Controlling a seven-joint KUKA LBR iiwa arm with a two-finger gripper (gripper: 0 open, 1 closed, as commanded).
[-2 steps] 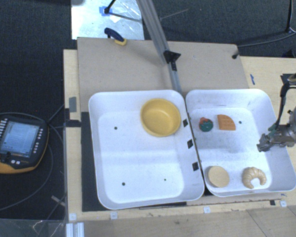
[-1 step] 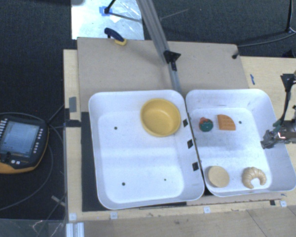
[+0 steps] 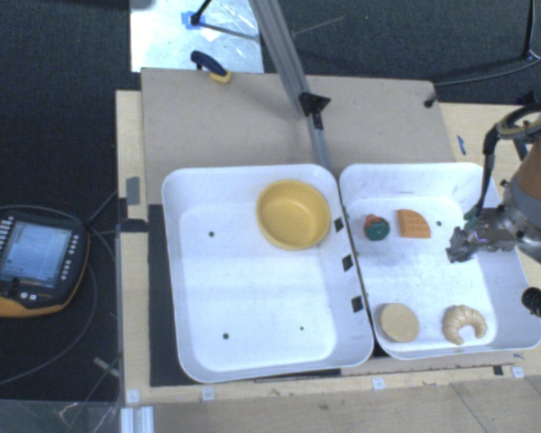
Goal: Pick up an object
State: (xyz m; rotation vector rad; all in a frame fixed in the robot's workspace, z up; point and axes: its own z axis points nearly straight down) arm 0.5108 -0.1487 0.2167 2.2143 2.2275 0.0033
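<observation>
Hovering over the right side of the right bin (image 3: 437, 180), your gripper (image 3: 461, 244) sits low above bare white floor, and honestly you can't tell from this angle whether it's spread or pinched; nothing visibly sits in it. Closest pick for you is probably the croissant (image 3: 463, 323), down in the near right corner just below the gripper. It looks like a toy one, so I'd guess light and fairly stiff, a bit slick on that curved back; you'd want to pinch across the fat middle, not the tapered horns. The catch is that it's tucked close to the bin wall, so one finger may not have much room on that side. Just beside it to the left is a round tan biscuit-like disc (image 3: 398, 322), flat and low, likely awkward to get under. Further up sit an orange waffle-like wedge (image 3: 414, 224) and a small green and red ball-shaped toy (image 3: 376, 228), near each other but apart, with open floor around. The yellow bowl (image 3: 294, 214) is over in the left bin (image 3: 252, 332), well out of your way.
</observation>
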